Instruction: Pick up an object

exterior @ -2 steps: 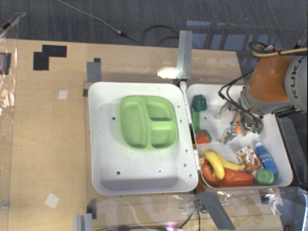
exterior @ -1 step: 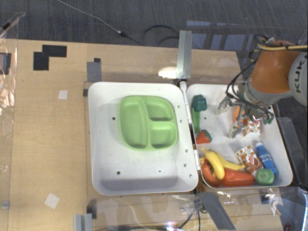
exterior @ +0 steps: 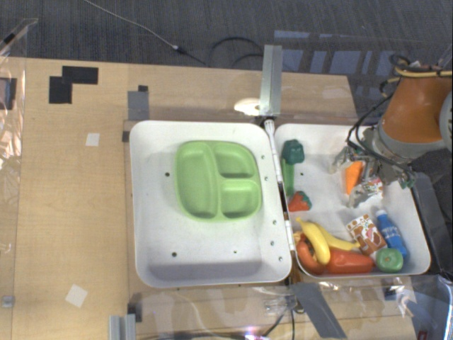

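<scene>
Where the bench lay nearest the camera, the right bin [exterior: 419,227] held a red pepper [exterior: 345,263] against its near wall, a banana [exterior: 320,239] lying across it, a green round object [exterior: 389,259] and a blue bottle [exterior: 390,232] beside them. Farther in, a strawberry [exterior: 299,202] sat by the divider. Beyond, the gripper [exterior: 359,183] pinched an orange carrot [exterior: 352,177] between its fingers. The left bin [exterior: 152,211] carried a green divided plate [exterior: 216,179].
</scene>
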